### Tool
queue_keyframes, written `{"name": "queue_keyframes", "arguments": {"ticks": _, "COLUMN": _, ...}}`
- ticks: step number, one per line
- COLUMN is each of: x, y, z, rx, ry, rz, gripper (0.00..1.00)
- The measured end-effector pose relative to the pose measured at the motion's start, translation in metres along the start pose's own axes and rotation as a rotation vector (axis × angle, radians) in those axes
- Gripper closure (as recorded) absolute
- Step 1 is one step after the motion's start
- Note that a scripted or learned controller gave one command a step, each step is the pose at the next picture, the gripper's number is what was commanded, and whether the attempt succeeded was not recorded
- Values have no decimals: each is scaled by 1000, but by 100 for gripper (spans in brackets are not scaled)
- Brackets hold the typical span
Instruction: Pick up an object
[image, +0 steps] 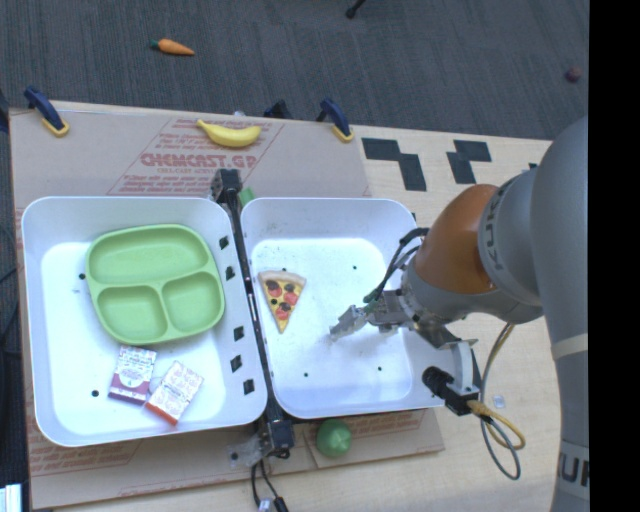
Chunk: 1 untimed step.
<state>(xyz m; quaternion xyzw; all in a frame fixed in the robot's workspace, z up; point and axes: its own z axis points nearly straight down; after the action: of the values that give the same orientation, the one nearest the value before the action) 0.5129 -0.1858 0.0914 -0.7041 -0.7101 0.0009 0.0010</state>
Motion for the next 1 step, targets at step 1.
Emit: {"name": "queue_keyframes", "arguments": {"ticks": 1, "x": -25, "y": 139, "z": -1, "rx": -2, "ry": 1, "rz": 3, "gripper": 0}}
